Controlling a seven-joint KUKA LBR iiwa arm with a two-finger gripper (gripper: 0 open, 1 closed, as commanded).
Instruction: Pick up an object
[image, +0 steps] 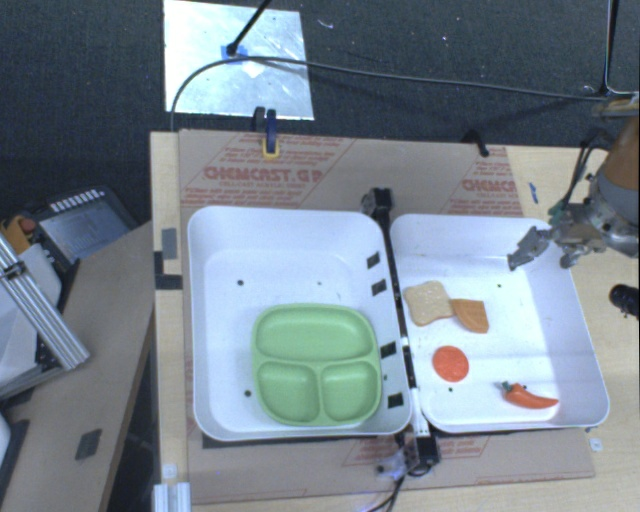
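the fingers (545, 248) hang over the upper right part of the right bin (590, 345), spread apart with nothing between them, two dark tips pointing down and to the left. below them and off to their left, on the bin floor, a pale slice of toast (427, 301) lies touching an orange-brown wedge (472, 315) on its right side. further below the fingers sits a flat red round (450, 363), apart from the toast. nearest the bin's front edge, almost straight down from the fingers, lies a small orange carrot (529, 398) with a green tip. well to the left of the fingers, in the left bin (215, 300), rests a green divided plate (317, 362). both bins stand on the bench (130, 330).
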